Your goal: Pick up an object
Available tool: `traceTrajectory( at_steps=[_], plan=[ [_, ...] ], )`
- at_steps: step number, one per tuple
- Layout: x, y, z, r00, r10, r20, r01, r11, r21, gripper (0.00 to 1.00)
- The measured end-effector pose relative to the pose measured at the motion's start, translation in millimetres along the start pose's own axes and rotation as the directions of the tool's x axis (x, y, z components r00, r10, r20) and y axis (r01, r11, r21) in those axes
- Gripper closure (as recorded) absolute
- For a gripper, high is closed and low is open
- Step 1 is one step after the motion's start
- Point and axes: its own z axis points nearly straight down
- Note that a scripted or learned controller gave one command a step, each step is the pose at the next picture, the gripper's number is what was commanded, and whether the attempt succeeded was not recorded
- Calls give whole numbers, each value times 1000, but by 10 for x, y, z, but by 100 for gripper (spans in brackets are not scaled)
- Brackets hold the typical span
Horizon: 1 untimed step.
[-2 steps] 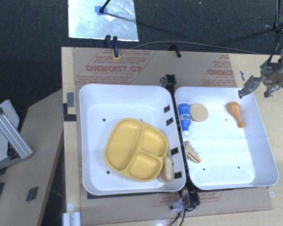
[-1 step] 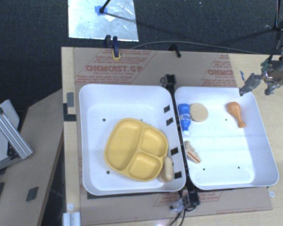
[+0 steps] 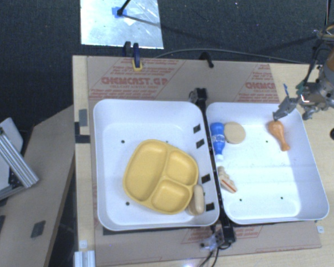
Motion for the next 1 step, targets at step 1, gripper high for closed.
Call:
traceTrajectory(
  at_steps=[1],
  plan=[
    [10,41,620,1000,0,-1,0,1000,1,0]
  ],
)
